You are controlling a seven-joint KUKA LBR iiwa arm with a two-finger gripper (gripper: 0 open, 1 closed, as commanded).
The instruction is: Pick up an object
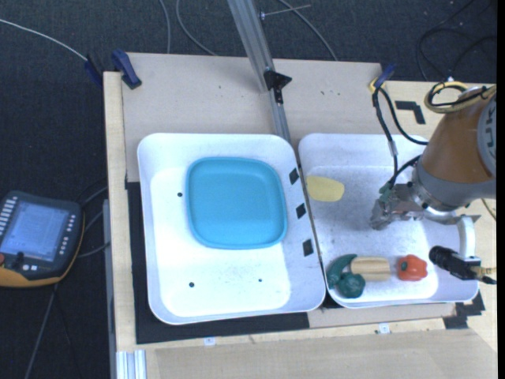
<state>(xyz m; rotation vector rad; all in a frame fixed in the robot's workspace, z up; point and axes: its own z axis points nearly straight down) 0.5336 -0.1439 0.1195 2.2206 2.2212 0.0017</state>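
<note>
A plate [236,202] is being held in the left bin [162,290]; a chip [325,189], stick [372,268] and pepper [410,268] are being held in the right bin [347,150].

My wrist wears a broad orange band [458,152] over a grey collar [454,192]. Below that sits my small grey metal gripper [388,210]. Black cables [387,129] loop up behind it, and a yellow coil [446,95] sits above the band.

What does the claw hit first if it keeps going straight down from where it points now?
Likely bare floor of the right bin. The claw points down over speckled floor, apart from the yellow piece and the red pepper. Height is unclear.
</note>
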